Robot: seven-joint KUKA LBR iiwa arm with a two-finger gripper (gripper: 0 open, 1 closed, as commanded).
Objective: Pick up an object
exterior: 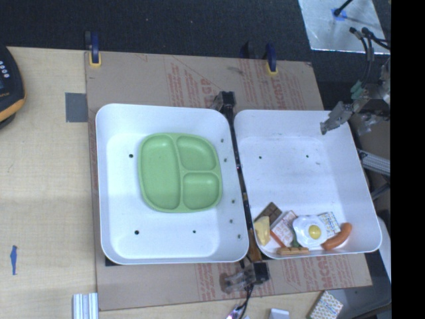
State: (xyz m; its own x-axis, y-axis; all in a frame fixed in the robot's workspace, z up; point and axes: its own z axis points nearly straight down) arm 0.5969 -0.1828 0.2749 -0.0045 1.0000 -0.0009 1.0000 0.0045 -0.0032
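Several candidates: a cluster of small toy foods lies bunched in the near corner of the right bin, touching or nearly touching one another.
Fried egg: round, flat, in the middle of the cluster; no long axis to line up on.
Sausage: just right of the egg, against the bin's near-right wall; its long axis runs slantwise, low at the left end and rising toward the right.
Cheese wedge: at the cluster's left end, close to the wall between the bins.
Carrot-like stick: lies along the near wall, long axis left to right.
Left bin: bears a green divided plate, well apart from the cluster.
My gripper: sits over the far-right corner of the right bin, well apart from every food.
Direction to travel: as I judge it, toward the near edge of the bin and slightly left.
Grip state: I cannot tell from this view.
Risk: crowding and the near wall may block a clean grasp.
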